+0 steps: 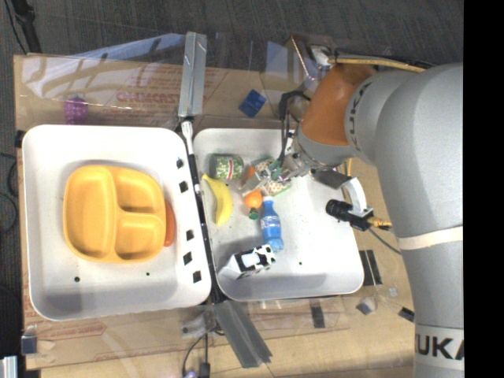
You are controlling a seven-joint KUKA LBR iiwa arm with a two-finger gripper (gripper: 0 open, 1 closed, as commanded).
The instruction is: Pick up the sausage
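Gripper [277,173] sits low among clutter in the right bin [331,270]; its opening cannot be told. "KUKA" marks the arm [417,164].

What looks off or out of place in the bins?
An orange-red piece, maybe the sausage, lies in the left bin wedged against the yellow tray's right edge. The tool is at the right bin's clutter.

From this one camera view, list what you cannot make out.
- Gripper: the arm's wrist hangs over it in the right bin, so whether it is open or holding anything cannot be told.
- Items under the gripper: a small cluttered pile, too small and partly covered to identify.
- Sausage: likely the reddish strip along the yellow tray in the left bin; the tray's edge hides most of it.
- Green can: label too small to read.
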